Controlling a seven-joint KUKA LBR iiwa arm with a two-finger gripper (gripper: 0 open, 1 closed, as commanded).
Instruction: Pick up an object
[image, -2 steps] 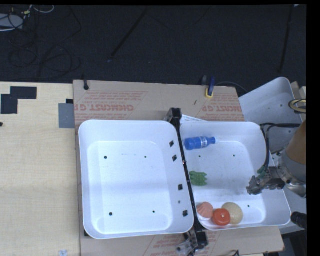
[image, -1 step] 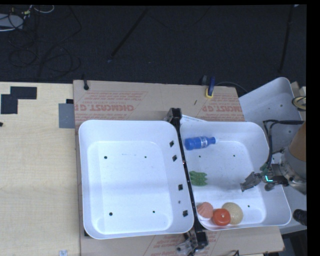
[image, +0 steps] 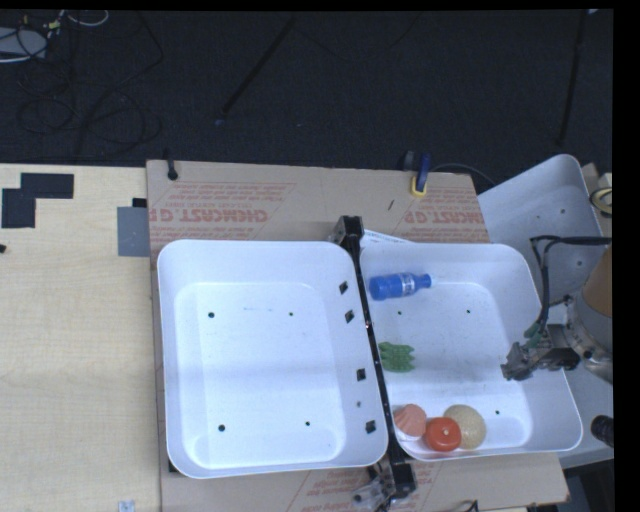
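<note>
In the right bin (image: 545, 300) I see a blue bottle (image: 399, 286) at the back, a green piece (image: 396, 356) mid-floor, three round items (image: 441, 427) in front. My gripper (image: 519, 364) sits by the right wall; its opening I cannot tell. I'd centre over the isolated bottle, across its width.

The arm reaches in low at the surface's right edge, wrist angled leftward, its tool (image: 519, 366) pointing left and down.
</note>
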